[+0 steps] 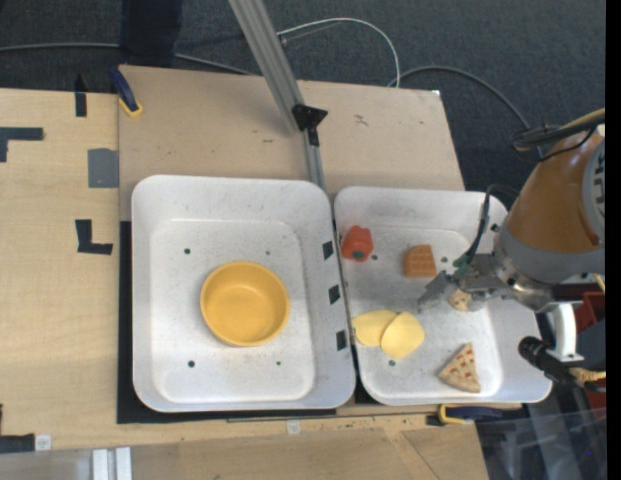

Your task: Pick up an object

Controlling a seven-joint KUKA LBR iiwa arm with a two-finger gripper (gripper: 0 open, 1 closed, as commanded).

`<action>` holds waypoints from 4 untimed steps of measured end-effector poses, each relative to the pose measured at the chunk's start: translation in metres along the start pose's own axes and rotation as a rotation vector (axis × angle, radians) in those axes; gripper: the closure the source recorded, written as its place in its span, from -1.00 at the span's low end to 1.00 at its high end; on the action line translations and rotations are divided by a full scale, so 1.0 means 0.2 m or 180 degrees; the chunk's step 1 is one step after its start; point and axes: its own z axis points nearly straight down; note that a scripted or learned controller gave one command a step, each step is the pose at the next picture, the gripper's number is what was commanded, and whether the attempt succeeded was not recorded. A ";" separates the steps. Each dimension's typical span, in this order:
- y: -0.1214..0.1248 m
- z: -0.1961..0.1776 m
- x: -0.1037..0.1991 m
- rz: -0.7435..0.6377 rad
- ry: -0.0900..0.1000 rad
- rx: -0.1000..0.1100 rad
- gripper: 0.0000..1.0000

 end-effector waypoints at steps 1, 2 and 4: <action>0.00 0.22 -0.02 -0.0001 0.0001 -0.0001 -1.00; 0.02 0.34 -0.02 0.0008 -0.0017 -0.0059 -1.00; 0.01 -0.02 -0.02 -0.0004 -0.0007 -0.0038 1.00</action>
